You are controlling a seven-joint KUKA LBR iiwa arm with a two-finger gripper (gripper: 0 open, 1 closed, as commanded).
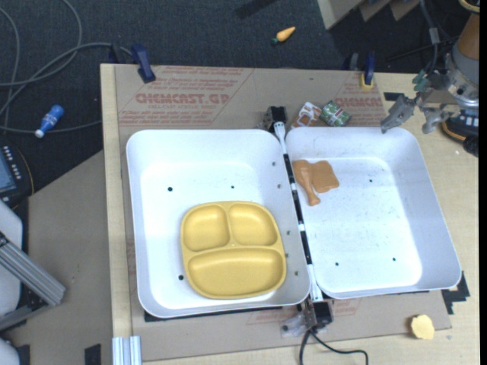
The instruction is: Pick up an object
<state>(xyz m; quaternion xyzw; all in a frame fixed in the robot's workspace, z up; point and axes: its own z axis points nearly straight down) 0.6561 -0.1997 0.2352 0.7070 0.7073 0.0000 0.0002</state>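
- On the dark carpeted floor (pixel 190 21), a cardboard-topped bench (pixel 190 97) is bearing two shallow white bins (pixel 152 158).
- A yellow sectioned plastic tray (pixel 232 249) is lying in the left bin.
- A flat orange-brown piece (pixel 316 178) is resting in the right bin (pixel 380 219).
- The metal two-finger gripper (pixel 417 112) is hovering above that bin's far right corner, fingers spread, gripping nothing.

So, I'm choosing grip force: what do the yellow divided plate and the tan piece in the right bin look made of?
The yellow three-compartment plate looks like moulded plastic: matte, uniform colour, rounded ridges. The flat tan piece looks like soft rubber or foam, with a dull surface and irregular outline; which one is unclear.
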